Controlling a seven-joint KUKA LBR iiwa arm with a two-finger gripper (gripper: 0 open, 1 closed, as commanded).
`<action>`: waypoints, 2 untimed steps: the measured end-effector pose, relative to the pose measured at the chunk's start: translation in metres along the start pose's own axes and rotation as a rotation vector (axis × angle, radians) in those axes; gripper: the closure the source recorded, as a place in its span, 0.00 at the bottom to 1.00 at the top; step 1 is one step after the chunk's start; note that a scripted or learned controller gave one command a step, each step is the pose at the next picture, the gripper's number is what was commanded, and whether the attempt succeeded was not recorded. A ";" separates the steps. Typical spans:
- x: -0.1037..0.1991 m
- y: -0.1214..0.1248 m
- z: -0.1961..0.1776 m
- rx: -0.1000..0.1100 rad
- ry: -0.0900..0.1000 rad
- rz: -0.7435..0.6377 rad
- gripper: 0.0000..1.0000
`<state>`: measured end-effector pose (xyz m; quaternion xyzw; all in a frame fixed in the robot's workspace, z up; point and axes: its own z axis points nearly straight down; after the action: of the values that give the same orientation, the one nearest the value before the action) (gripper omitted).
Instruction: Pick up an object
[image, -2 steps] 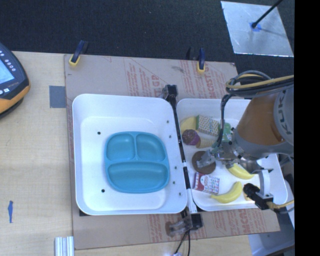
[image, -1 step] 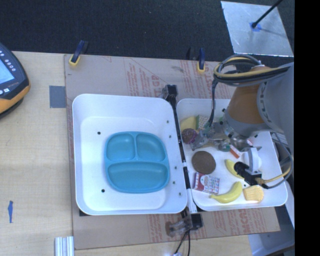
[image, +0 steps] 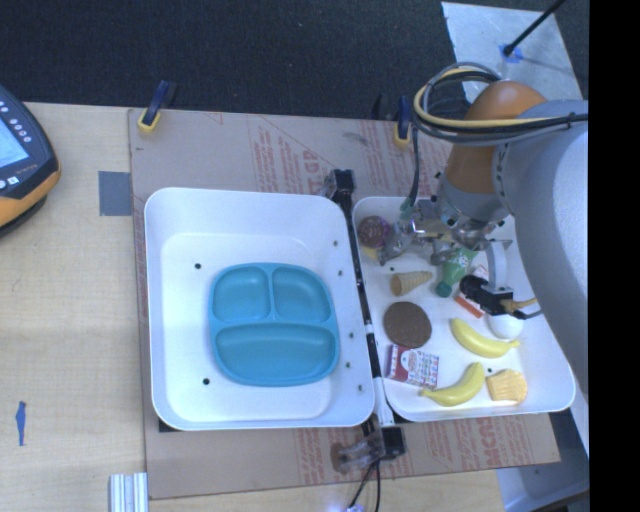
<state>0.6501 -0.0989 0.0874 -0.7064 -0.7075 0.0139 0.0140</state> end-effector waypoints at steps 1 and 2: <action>-0.007 0.003 -0.004 -0.023 -0.006 0.002 0.00; -0.013 -0.085 -0.025 -0.029 0.000 0.000 0.00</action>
<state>0.5661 -0.1123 0.1160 -0.7066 -0.7076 0.0035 0.0040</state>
